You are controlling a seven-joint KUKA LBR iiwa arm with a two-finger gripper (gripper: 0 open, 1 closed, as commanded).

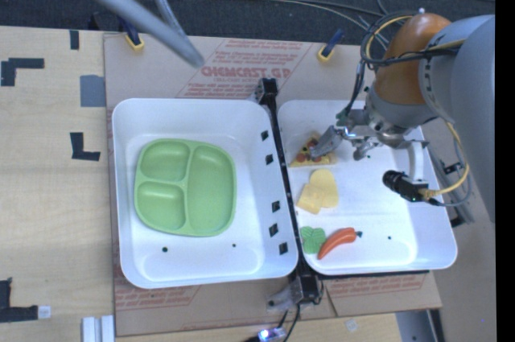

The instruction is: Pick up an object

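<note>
Wooden bench [48, 195] with a brown cardboard sheet [241, 67] under two shallow white plastic bins side by side. Left white bin [129, 252] with a light green plastic plate [185, 187] of three compartments, flat near the middle. Right white bin [434, 252] with the small toys in its left half. Grey arm with an orange band [410, 59] reaching in from the right, low over the upper part of the right bin. End effector [326, 144] pointing left, tips at a small red and yellow toy piece [306, 154] near the bin's upper left corner — touching or just above, cannot tell; open or closed, also cannot tell. Pale yellow soft-looking piece [319, 192] just below. Orange-red carrot-shaped toy [336, 242] near the front wall — beside a small green leafy toy [311, 237], touching it.
</note>
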